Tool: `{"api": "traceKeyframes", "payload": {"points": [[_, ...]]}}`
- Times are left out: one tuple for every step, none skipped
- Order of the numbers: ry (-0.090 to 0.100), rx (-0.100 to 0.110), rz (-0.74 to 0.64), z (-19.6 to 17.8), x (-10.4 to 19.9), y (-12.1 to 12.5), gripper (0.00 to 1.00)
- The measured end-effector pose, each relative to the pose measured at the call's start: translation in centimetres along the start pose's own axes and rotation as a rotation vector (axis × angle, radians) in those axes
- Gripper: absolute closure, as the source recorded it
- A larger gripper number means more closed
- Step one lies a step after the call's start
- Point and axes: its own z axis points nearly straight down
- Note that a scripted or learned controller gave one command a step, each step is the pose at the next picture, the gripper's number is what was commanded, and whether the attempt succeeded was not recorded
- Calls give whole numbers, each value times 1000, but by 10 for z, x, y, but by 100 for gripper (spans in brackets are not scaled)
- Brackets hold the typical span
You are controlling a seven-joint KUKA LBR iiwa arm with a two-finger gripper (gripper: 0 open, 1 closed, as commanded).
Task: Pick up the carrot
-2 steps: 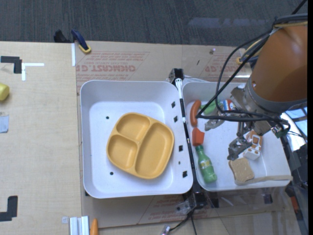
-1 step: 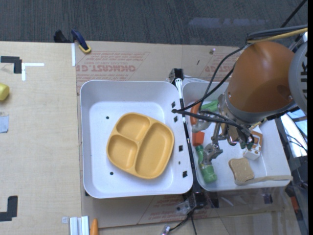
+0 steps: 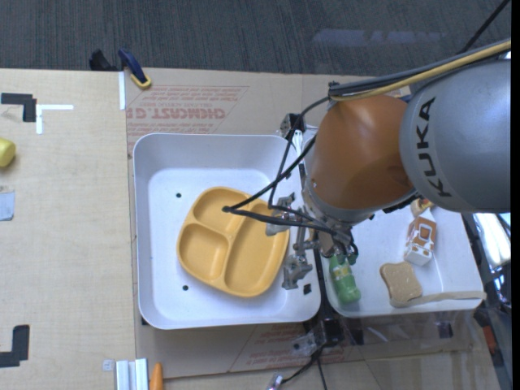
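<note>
Camera view looks down at a slant on the light wooden counter (image 3: 65, 258) with two shallow white plastic bins side by side. The thick grey KUKA arm (image 3: 459, 136) with its broad orange band (image 3: 357, 153) reaches in from the right and covers a good part of the right bin (image 3: 370, 246). What lies under it is hidden. For this reason it cannot be told where the carrot is.

The dark metal pincer (image 3: 296, 266) hangs below the orange band, over the right side of the left bin (image 3: 154, 218), close to the wall between the bins. It is small and dark, and thin black cables (image 3: 260, 197) cross in front of it, so it cannot be told whether it is wide or narrow. Nothing can be seen in its grip.

In the left bin lies a yellow plastic plate with three compartments (image 3: 227, 246). Its right edge is just beside the pincer.

In the right bin a small green bottle (image 3: 344, 283) lies near the dividing wall, partly under the arm. To its right is a brown slice of toast (image 3: 400, 283), and above the toast stands a small white and orange carton (image 3: 421, 240). A long pale beige stick (image 3: 451, 296) lies along the near side of this bin, touching the toast.

At the lower edge, outside the bins, a small orange piece (image 3: 156, 373) is cut off, and it is hard to say what it is. A yellow round thing (image 3: 5, 153) is cut off at the left edge.
</note>
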Motion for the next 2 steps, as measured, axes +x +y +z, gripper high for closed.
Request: {"api": "traceKeyframes", "payload": {"points": [[-3, 0, -78, 99, 9, 14, 0], [-3, 0, -185, -14, -3, 71, 0]]}}
